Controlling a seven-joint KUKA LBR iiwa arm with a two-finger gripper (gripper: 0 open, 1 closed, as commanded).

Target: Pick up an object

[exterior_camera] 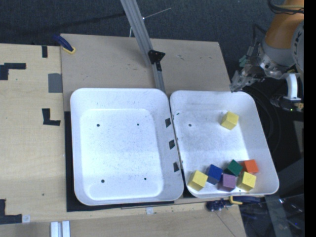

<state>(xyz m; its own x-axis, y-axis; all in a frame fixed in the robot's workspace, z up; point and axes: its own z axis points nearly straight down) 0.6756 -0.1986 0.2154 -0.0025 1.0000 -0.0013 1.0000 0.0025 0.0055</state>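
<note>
The gripper (240,80) hung just outside the right bin (207,147) at its two o'clock corner, seemingly poised before a pick; I could not tell its grip state. A lone yellow cube (229,120) lay nearest. Six blocks (227,176) clustered at five o'clock. The left bin (118,147) held nothing.

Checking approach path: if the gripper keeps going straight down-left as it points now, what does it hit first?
Probably the right bin's far right corner rim, just under the gripper; depth is unclear.
</note>
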